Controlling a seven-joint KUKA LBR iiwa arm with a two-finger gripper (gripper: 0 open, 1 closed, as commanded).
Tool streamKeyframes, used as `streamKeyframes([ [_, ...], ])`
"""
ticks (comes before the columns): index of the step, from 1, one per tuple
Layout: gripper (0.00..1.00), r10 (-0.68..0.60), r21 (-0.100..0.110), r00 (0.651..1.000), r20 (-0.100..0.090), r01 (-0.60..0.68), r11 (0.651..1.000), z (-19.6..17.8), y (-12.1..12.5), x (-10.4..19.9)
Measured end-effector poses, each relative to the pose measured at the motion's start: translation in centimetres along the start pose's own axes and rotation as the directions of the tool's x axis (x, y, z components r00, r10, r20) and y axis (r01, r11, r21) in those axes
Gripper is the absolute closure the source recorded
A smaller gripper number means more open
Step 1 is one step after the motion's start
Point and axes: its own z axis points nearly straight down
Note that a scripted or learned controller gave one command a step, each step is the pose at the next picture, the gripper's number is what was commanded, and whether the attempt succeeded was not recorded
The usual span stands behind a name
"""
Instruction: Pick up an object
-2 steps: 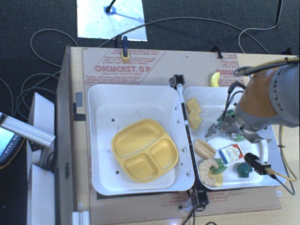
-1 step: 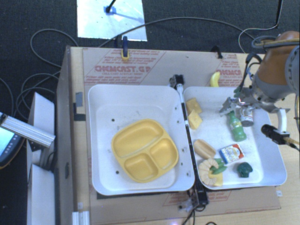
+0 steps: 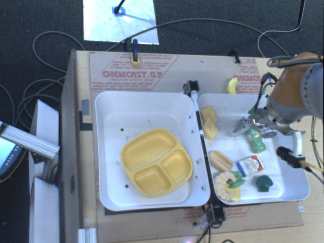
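The right bin (image 3: 293, 189) holds several toy foods. A green bottle (image 3: 256, 142) lies near its middle right. My gripper (image 3: 254, 127) sits just above the bottle's upper end, close to it or touching it, and the grey and orange arm (image 3: 296, 90) comes in from the right. Two yellow cheese pieces (image 3: 209, 122) lie at the bin's left wall. Lower down are a hot dog bun (image 3: 220, 161), a white, red and blue carton (image 3: 250, 165), a yellow corn piece (image 3: 228, 181) and a green broccoli (image 3: 263, 183).
The left bin (image 3: 109, 115) holds a yellow divided plate (image 3: 157, 162). A banana (image 3: 232, 85) lies on the bench just behind the right bin. A black fitting (image 3: 288, 157) sits at the right bin's right rim. Cables run across the dark floor behind.
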Motion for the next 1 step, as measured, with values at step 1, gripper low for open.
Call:
streamKeyframes([
  [1,1.00,0.000,-0.003,1.000,0.007,0.000,1.000,-1.12,0.03,-0.32],
])
